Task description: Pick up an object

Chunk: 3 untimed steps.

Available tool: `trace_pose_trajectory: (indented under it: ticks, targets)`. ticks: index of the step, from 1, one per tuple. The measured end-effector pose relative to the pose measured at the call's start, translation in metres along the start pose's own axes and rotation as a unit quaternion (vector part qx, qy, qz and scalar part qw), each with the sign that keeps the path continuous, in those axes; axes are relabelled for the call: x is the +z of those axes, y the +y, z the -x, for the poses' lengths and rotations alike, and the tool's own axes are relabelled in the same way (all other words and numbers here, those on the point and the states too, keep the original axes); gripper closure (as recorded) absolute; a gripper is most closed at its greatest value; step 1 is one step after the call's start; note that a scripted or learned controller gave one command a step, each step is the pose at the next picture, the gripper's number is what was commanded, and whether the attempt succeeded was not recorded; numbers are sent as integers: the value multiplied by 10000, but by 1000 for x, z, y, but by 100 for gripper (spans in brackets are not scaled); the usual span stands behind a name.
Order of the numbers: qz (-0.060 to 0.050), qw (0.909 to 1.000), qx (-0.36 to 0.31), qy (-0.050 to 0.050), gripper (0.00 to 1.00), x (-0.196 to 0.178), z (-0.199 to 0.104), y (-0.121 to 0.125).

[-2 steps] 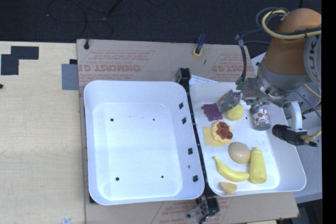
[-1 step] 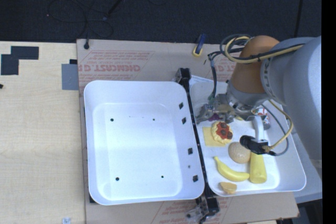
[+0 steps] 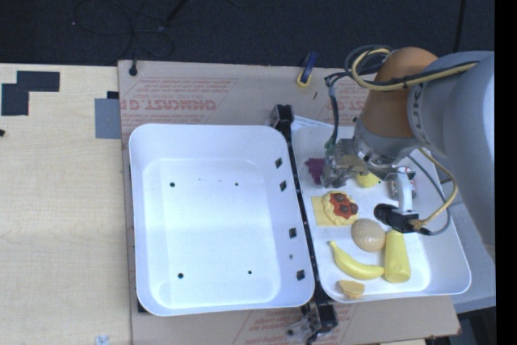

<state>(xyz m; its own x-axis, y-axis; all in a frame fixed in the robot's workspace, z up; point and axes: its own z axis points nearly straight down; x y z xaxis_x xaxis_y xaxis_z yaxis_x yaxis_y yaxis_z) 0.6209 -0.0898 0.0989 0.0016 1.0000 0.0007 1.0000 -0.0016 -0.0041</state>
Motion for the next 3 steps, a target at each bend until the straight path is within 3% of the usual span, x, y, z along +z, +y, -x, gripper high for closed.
trace_pose_trajectory:
  ticks: [1, 2, 3]
  targets:
    - [11, 10000, 6, -1, 100, 11, 33, -44]
    - [83, 10000, -13, -15, 100, -138, 32, -48]
    - [-28, 10000, -51, 20, 100, -85, -75, -78]
